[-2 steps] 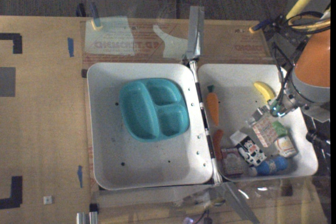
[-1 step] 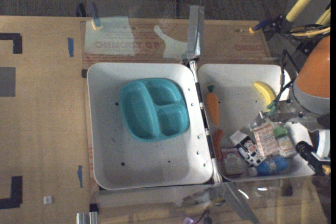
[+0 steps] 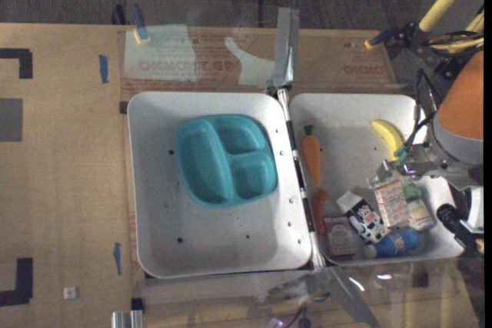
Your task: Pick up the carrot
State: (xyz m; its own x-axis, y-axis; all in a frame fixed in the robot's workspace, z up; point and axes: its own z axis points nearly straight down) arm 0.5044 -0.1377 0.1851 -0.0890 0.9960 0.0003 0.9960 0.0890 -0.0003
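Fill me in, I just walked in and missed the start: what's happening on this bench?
A grey robot arm with an orange band reaches in from the right over the right bin, its tool above a cluster of small cartons and a bottle near a banana. The carrot it should pick up lies untouched along that bin's left wall, apart from the tool. The left bin holds a teal divided plate.
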